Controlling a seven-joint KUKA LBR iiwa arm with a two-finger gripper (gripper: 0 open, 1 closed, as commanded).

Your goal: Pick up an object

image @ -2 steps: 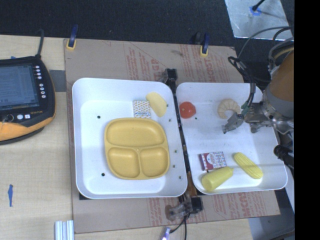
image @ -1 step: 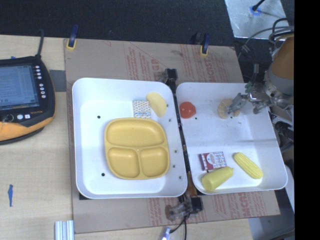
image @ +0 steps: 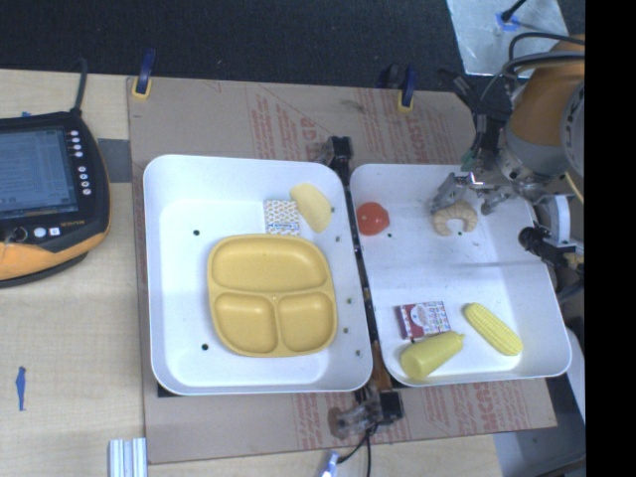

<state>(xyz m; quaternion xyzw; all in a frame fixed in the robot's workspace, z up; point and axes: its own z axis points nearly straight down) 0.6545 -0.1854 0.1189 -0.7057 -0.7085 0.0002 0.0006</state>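
Progress: pick not done — nothing is lifted; the grasp and the raise remain, by my reading.
Gripper: down low in the right bin, fingers spread apart, one either side of a tan croissant-shaped piece.
Contact: tips at or just above the piece — cannot tell if touching.
Target location: far part of right bin, resting on the floor.
Other items: red ball, corn cob, untouched.

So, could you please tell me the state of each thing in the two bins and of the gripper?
Gripper: low over the croissant, at the right bin's far end.
Croissant: lying on the bin floor.
Tomato: resting near the divider.
Corn: lying flat.
Tray: upright, compartments empty.
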